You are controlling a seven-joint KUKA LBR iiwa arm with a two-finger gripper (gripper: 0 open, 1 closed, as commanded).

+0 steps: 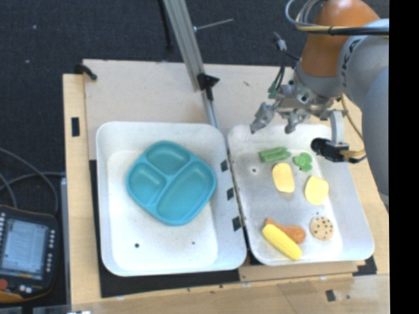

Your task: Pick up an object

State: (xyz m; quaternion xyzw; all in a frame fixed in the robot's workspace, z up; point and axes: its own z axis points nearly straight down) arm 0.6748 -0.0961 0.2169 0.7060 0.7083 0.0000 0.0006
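- The counter (150,90), a pale board, is carrying two shallow white bins side by side.
- The left bin (118,254) is holding a blue divided plate (171,182), which is lying flat toward the bin's upper middle with its three compartments facing up.
- The right bin (353,241) is holding all the small food toys, spread from its top down to its near edge.
- The grey arm (357,51) with its orange band is reaching in from the right and hanging over the far edge of the right bin.
- The claw (278,122) is hovering above the top left corner of the right bin with its fingers spread apart and nothing between them.
- A metal rail (186,38) is slanting down from the top of the view to the gap between the two bins.
- The yellow corn cob (282,241) is lying at the near edge of the right bin, touching an orange carrot-like piece (292,231) just behind it.
- A pale yellow oval piece (283,177) is resting in the middle of the bin, with a second yellow piece (316,190) just to its right.
- A long green piece (273,154) is lying near the top, closest to the claw, with a small green leafy piece (302,161) beside it.
- A speckled round cookie (321,227) is sitting right of the carrot-like piece.
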